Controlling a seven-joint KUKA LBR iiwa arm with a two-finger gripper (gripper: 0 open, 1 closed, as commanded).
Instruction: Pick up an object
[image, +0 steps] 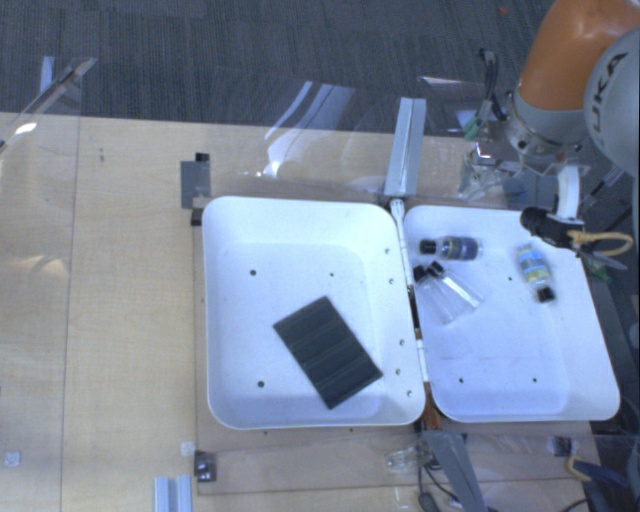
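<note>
The arm's wrist hung over the far edge of the right bin (590, 400), and whether the gripper (490, 165) was released or clenched could not be told. The nearest thing to pick was a small dark bottle (450, 247), lying in that bin's far left part, just nearer than the gripper, its long axis running left to right. A dark ribbed slab (328, 351) lay in the left bin (225, 400), well apart.
</note>
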